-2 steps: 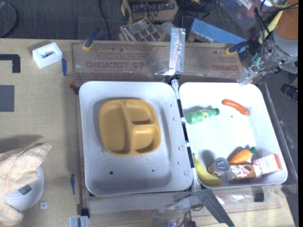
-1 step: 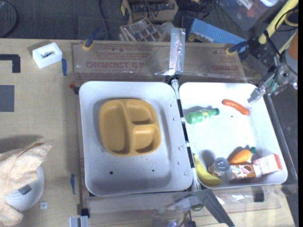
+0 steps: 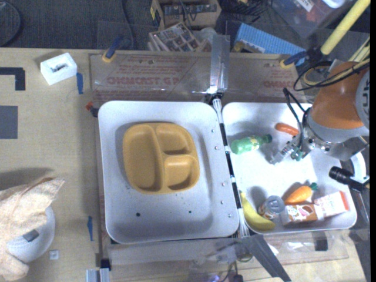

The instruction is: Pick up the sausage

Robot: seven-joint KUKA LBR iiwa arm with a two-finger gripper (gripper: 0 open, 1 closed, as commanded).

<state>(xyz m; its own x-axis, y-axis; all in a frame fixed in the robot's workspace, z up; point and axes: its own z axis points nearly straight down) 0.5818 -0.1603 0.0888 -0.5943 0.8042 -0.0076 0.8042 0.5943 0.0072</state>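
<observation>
The sausage (image 3: 286, 128) is a small orange-red link lying near the back of the right bin (image 3: 258, 113). My gripper (image 3: 281, 153) hangs over the middle of that bin, a little in front of the sausage and to its left. The grey fingers point down and to the left, with nothing visible between them. The arm's orange band (image 3: 336, 104) sits above the bin's right side.
In the right bin a green bottle (image 3: 249, 144) lies left of the gripper, with a carrot (image 3: 298, 194), a juice carton (image 3: 317, 209), a banana (image 3: 254, 215) and a small clear cup (image 3: 272, 205) along the front. The left bin (image 3: 111, 175) holds a yellow divided tray (image 3: 160, 156).
</observation>
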